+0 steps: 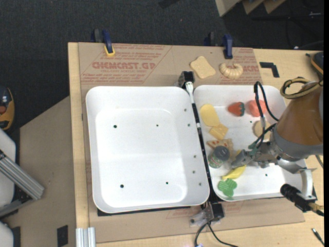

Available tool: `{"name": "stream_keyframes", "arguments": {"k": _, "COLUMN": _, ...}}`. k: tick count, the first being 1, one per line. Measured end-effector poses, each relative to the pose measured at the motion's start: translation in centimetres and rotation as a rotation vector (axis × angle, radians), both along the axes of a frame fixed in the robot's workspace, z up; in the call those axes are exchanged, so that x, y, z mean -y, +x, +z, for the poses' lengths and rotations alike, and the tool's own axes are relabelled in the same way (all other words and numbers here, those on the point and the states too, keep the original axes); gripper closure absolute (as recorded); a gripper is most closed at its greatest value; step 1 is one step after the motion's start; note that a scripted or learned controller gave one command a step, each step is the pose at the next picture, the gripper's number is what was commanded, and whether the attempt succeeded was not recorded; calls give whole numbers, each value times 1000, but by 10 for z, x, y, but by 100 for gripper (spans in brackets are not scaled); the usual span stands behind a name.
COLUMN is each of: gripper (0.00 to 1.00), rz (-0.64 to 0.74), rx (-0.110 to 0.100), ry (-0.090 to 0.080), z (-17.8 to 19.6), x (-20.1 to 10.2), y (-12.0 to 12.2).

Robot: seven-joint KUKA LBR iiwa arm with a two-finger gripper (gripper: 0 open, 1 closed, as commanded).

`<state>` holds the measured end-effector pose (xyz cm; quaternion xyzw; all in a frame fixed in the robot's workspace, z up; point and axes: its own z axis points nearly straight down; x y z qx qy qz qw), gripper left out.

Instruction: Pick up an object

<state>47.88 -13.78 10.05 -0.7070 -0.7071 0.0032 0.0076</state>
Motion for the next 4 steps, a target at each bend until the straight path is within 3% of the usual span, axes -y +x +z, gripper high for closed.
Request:
{"name": "stream_keyframes", "arguments": {"k": 1, "gripper": 100, "rz": -2, "rx": 18, "ry": -8, "z": 18, "x": 3, "y": 4}}
{"name": "stream_keyframes", "arguments": {"k": 2, "gripper": 100, "rz": 15, "rx": 26, "ry": -1, "z": 88, "x": -113, "y": 49}}
{"name": "stream_keyframes", "arguments": {"k": 3, "gripper": 100, "rz": -1, "rx": 22, "ry": -8, "z": 140, "x": -81, "y": 62}}
{"name": "stream_keyframes", "arguments": {"k": 4, "gripper": 100, "rz": 2, "rx": 9, "ry": -5, "z": 80, "x": -97, "y": 84}}
